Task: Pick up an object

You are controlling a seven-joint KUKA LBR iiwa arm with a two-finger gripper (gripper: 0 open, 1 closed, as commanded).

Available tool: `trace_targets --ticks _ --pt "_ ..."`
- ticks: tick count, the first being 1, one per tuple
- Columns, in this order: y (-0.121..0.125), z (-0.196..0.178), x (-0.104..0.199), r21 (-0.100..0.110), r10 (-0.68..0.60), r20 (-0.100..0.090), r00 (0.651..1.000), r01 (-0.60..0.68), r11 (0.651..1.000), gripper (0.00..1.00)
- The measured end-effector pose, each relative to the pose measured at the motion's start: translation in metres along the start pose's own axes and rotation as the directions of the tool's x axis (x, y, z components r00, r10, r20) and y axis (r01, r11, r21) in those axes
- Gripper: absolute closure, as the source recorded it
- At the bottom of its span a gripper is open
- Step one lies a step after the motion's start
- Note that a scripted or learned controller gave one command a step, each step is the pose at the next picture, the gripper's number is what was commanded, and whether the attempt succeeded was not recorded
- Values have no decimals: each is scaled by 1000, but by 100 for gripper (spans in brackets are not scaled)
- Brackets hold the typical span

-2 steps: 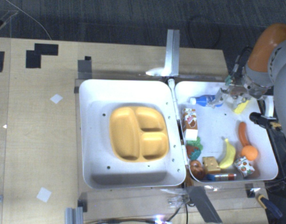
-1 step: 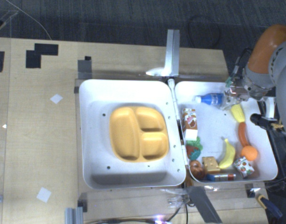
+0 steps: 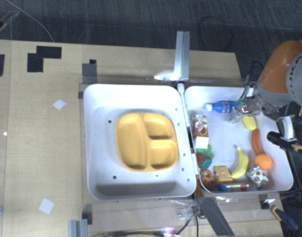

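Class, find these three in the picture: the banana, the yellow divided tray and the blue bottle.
banana (image 3: pixel 240 164), camera view, middle of its curve
yellow divided tray (image 3: pixel 133 141), camera view, long left compartment
blue bottle (image 3: pixel 223 106), camera view, its body

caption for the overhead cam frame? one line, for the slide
KUKA arm's gripper hovers by a blue bottle in the cluttered right bin; left bin holds a yellow divided tray.

right bin (image 3: pixel 217 135) crowded, left bin (image 3: pixel 99 147) roomier
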State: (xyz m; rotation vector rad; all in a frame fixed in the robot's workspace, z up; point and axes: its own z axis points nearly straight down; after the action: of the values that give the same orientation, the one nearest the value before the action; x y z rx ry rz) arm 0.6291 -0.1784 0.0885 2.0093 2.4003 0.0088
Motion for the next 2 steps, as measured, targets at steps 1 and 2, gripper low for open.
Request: trace_targets --ticks 1,2 --pt "0 -60 -29 2 -4 0 1000 4 1000 100" --pt "37 3 -32 6 466 0 885 -466 885 100"
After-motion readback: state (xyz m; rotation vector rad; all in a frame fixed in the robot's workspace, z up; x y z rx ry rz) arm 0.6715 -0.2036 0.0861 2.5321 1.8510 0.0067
